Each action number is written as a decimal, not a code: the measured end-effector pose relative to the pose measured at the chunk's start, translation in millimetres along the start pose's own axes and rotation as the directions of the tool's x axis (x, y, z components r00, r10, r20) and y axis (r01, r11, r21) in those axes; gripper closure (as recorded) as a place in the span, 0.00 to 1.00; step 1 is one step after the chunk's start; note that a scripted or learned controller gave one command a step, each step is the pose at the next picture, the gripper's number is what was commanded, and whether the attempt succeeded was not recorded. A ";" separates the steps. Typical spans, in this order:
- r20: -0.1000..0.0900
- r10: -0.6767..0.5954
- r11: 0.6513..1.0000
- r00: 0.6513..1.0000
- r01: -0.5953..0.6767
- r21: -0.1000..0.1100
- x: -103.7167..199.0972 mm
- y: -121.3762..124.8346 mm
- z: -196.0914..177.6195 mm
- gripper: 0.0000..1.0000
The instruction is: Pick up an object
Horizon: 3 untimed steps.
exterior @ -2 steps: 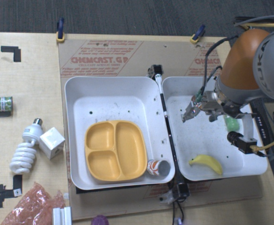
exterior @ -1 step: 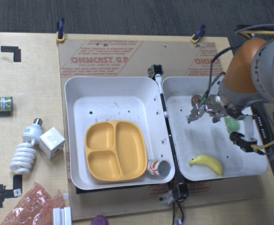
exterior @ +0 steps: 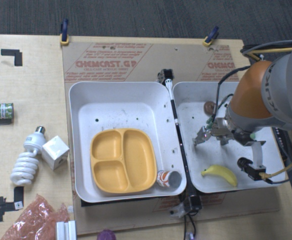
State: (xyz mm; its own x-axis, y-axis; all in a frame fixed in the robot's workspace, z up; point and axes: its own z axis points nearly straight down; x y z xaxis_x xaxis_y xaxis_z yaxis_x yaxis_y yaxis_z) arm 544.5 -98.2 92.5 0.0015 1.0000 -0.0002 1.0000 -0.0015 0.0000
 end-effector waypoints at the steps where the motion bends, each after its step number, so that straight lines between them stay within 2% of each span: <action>1: 0.001 0.001 1.000 1.000 -0.001 -0.002 -0.7 0.9 -10.0 1.00; 2: 0.001 0.001 1.000 1.000 -0.001 -0.002 -0.8 0.9 -10.0 0.00; 3: 0.000 0.000 1.000 1.000 0.000 0.000 -7.5 -47.8 0.1 0.00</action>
